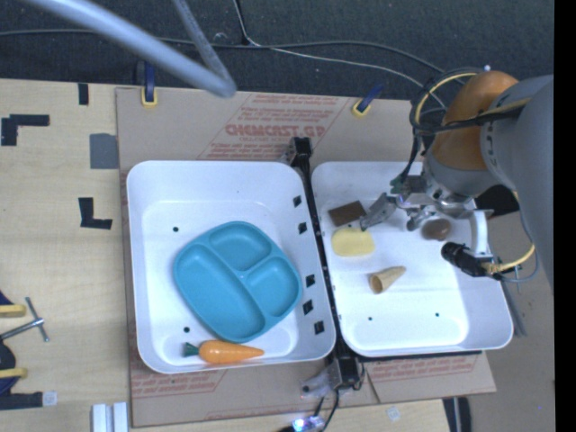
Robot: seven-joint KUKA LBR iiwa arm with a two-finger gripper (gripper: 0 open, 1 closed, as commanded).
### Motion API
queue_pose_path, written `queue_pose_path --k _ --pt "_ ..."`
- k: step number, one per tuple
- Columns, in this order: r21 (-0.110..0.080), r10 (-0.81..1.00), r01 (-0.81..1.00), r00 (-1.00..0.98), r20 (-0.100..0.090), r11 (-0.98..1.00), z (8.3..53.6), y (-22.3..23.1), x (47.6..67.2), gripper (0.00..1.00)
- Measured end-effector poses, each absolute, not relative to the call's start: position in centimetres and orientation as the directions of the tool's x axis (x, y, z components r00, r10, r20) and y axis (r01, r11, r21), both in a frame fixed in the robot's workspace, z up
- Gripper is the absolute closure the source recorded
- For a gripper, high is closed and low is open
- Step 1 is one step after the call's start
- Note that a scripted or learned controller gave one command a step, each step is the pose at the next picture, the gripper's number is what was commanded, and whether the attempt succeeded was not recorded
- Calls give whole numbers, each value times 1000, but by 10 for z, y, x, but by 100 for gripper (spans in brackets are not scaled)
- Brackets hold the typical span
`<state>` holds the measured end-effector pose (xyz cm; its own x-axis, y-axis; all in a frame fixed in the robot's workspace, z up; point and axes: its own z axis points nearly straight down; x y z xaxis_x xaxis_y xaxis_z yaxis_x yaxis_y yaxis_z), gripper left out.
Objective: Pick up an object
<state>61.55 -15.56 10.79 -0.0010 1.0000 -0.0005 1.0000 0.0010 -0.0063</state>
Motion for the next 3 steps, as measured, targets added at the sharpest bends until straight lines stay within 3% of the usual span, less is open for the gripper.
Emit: queue_pose_path --k 1,2,3 --pt "1 1000 1000 -1 -2 1 85 -155 616 0" --pt "3 1000 1000 -3 -3 3 97 -155 617 100" --pt "4 1000 1000 -1 -2 1 158 -162 620 100"
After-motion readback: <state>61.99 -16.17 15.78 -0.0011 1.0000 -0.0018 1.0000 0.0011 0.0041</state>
